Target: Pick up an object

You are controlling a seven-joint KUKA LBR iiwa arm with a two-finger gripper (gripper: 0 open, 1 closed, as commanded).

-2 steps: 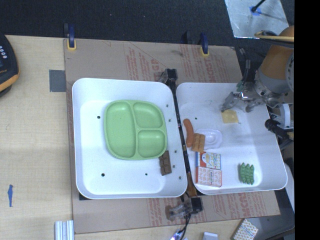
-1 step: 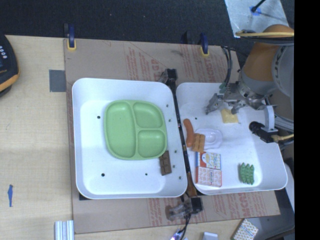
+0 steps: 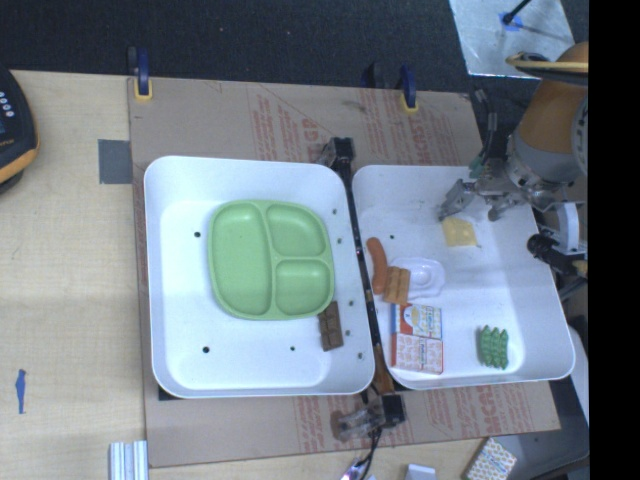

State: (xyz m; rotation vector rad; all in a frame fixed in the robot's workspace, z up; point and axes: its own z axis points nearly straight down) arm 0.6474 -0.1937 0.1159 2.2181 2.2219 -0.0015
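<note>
Looking down on the surface [image 3: 70,268]: two white bins side by side on a cardboard sheet [image 3: 300,128] held by blue clamps at its far edge.

Left bin [image 3: 170,358]: a green plate [image 3: 270,258] with three compartments sits near the middle, nothing in it that I can see. A small brown block [image 3: 329,326] lies just off the plate's near-right corner, close to the bin's right wall.

Right bin [image 3: 540,348]: a yellow piece [image 3: 460,231] lies in the far half. A sausage [image 3: 378,265] lies along the left wall, with a tan chunk [image 3: 398,284] touching its right side and a clear lid [image 3: 427,275] just right of that. A printed card [image 3: 418,338] lies nearer the front, below the lid. A green studded piece [image 3: 492,346] sits near the front-right corner, well apart from the card.

Arm comes in from the right, over the far right part of the right bin. Pincer [image 3: 478,196] is low over the bin floor, just above-left of the yellow piece in the frame. Its metal fingers [image 3: 455,200] look spread apart, and I see nothing between them. Whether a fingertip touches the yellow piece, I cannot tell.

Dark device [image 3: 15,128] with an orange edge sits at the far left of the surface. Grey tape patch [image 3: 115,160] lies left of the cardboard.
</note>
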